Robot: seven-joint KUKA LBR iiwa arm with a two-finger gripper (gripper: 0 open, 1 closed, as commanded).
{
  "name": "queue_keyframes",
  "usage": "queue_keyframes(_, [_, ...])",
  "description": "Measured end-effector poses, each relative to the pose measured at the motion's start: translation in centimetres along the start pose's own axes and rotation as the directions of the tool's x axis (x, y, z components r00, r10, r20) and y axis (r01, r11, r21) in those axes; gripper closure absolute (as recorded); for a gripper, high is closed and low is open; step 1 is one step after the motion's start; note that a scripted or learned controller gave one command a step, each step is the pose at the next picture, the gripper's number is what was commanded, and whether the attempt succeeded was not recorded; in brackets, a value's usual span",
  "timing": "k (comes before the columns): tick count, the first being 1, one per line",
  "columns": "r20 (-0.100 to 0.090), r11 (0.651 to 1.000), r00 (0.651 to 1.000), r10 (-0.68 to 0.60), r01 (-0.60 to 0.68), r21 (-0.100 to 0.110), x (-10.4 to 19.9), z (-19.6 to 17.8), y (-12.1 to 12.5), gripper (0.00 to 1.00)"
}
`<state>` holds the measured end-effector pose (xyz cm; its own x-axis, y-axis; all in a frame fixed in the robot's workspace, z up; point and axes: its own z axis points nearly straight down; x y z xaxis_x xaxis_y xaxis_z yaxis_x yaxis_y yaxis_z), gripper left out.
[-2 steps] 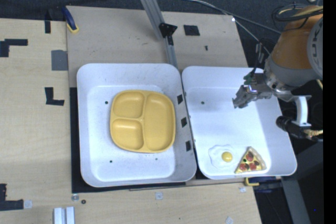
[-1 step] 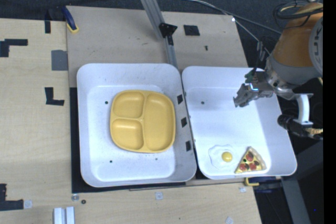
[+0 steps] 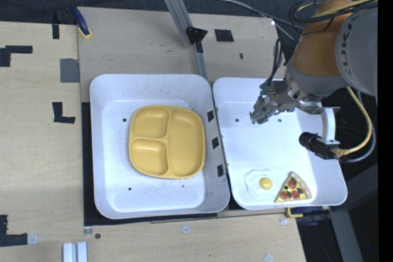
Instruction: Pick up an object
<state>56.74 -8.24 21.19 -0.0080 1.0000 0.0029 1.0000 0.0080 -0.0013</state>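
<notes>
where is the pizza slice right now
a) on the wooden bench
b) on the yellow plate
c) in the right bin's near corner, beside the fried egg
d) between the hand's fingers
c: the pizza slice lies in the right bin beside the fried egg.

My one fixed camera sits high above the surface (image 3: 37,132), looking down at a slant; both white bins (image 3: 104,132) fit in frame, the arm (image 3: 331,52) entering from the right.
</notes>
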Motion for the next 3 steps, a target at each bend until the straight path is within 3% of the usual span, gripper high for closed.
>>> queue_keyframes(3, [0.002, 1.0, 1.0, 0.001, -0.001, 0.0, 15.5, -0.9, -0.3, 1.0])
